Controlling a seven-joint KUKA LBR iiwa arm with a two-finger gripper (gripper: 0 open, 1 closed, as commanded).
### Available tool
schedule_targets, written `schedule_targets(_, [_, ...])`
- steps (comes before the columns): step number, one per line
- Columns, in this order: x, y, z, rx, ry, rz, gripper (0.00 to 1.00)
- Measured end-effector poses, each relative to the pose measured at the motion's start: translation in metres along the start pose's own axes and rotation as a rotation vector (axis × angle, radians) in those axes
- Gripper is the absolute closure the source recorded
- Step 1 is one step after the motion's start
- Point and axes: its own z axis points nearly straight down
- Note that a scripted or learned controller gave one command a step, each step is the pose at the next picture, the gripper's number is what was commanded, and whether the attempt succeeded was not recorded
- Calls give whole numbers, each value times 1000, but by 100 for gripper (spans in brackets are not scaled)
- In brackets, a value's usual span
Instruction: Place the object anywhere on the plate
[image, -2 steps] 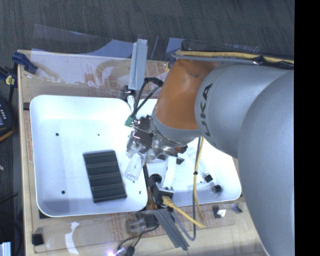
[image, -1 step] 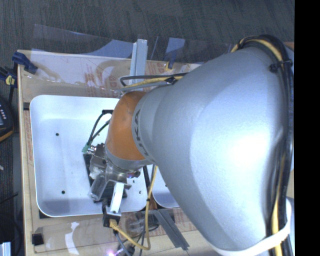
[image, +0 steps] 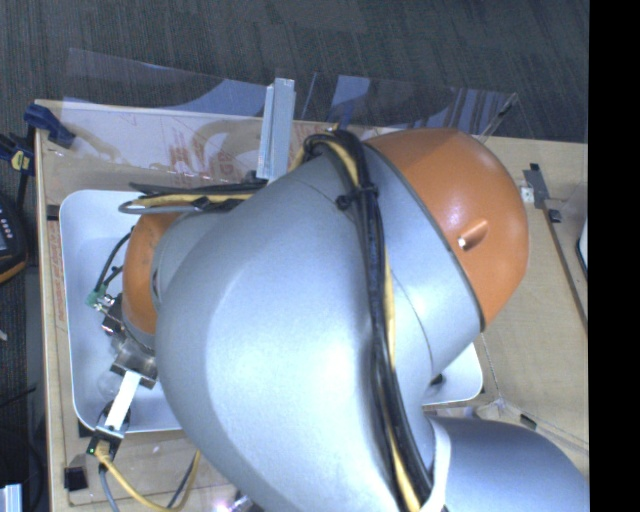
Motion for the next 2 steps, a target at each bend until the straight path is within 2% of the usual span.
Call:
schedule_targets(1, [13, 3, -114, 0, 3, 206, 100])
schedule_targets(2, [-28, 54, -102, -1, 1, 554, 100])
